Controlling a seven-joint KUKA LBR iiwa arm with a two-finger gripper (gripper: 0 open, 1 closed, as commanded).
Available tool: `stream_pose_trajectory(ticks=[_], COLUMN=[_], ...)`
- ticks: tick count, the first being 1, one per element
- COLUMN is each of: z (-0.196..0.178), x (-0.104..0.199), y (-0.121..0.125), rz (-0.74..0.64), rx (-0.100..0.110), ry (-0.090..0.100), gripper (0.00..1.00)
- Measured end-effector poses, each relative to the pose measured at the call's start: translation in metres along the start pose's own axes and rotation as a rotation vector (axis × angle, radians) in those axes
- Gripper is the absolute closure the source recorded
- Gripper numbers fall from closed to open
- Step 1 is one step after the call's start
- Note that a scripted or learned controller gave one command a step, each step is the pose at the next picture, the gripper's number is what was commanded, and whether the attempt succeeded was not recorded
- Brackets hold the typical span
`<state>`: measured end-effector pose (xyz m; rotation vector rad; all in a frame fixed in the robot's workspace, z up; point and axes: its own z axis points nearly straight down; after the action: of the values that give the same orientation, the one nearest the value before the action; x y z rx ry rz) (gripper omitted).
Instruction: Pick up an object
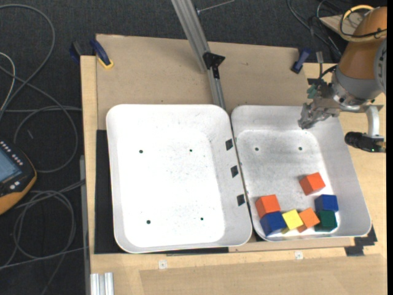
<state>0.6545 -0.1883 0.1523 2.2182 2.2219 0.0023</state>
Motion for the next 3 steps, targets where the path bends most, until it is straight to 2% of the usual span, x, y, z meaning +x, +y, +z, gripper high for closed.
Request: stream_pose_trajectory(ticks=[1, 2, 3], z=[-0.049, -0.095, -0.127], x=[0.002, 0.004, 0.004], y=[0.01, 0.009, 0.011], rz=[0.0, 0.0, 0.001], rx=[-0.005, -0.006, -0.004], ry=[-0.002, -0.002, -0.001], gripper=[1.0, 1.0, 1.0])
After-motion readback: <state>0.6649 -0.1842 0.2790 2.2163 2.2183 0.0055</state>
